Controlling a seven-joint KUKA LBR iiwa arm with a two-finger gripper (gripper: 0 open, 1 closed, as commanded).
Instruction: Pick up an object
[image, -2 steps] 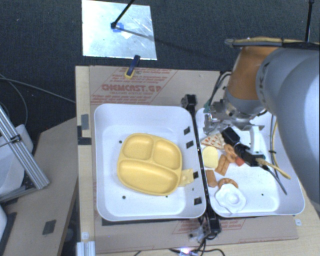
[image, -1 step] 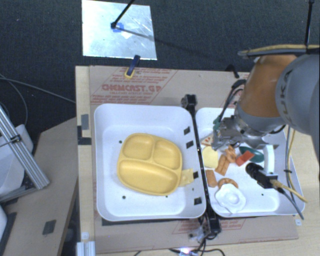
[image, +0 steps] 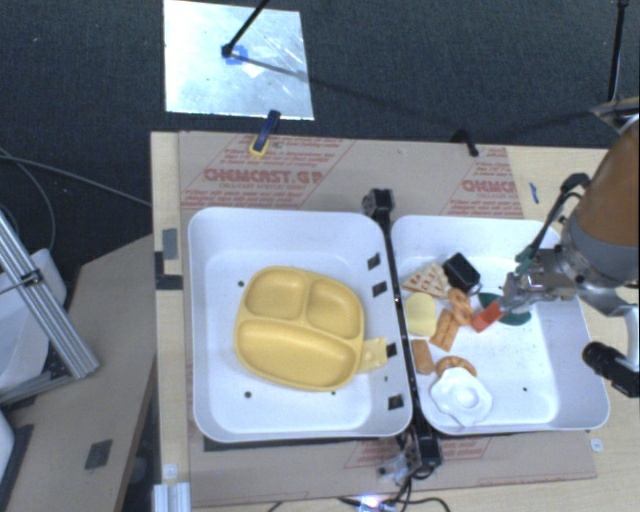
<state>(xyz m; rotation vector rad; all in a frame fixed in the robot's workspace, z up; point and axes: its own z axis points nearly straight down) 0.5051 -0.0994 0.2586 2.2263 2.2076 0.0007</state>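
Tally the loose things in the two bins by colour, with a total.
Yellow: 2, the divided tray in the left bin and a pale yellow piece
Orange or tan: 4
White: 1
Black: 1
Red: 1
Green: 1
Total: 10; the small pieces overlap, so counts are approximate.

Two bins stand side by side on the bench. The left bin (image: 215, 300) holds one divided tray (image: 300, 328) near its middle. The right bin (image: 570, 400) holds a group of small toy foods in its left half: a fried egg (image: 460, 395) nearest, a wedge (image: 423, 278) farther, a small box (image: 461, 271) just right of the wedge
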